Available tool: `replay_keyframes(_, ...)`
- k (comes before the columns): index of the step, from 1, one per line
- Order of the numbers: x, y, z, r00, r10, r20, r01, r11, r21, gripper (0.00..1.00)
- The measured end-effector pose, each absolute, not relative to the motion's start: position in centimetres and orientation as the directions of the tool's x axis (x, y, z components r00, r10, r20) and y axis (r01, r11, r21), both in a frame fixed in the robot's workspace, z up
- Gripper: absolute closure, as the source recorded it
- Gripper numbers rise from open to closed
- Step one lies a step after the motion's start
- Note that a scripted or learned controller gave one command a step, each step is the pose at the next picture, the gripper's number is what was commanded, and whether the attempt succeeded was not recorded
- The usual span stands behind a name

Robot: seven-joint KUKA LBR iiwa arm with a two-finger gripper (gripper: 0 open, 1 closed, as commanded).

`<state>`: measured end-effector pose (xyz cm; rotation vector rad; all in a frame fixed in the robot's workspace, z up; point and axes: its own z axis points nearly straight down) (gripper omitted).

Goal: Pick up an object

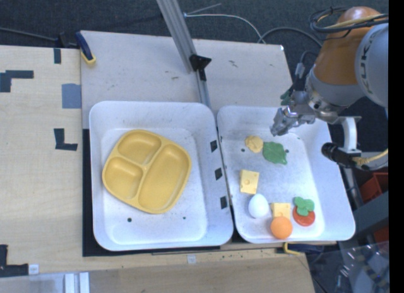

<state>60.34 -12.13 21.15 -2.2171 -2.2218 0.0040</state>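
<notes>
Presently: gripper (282, 125) poised over the right bin (328, 178), near its far edge, just above the green leaf piece (274, 152) and yellow lump (254, 144); finger spread indiscernible. Nothing visibly lifted; pick judged not yet accomplished, grasp and raise outstanding.

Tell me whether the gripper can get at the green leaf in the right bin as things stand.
Probably yes. The gripper hangs just above the green leaf in the right bin. The leaf lies flat with nothing on it; only a small yellow piece sits close at its left.
</notes>
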Motion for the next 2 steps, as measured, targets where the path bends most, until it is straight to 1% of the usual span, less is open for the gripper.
replay_keyframes(1,58.7,-11.6,13.9,0.0,1.0,0.001,1.0,0.0,-0.009,1.0)
replay_keyframes(2,63.0,-18.5,11.8,0.003,1.0,-0.003,1.0,-0.003,0.0,1.0)
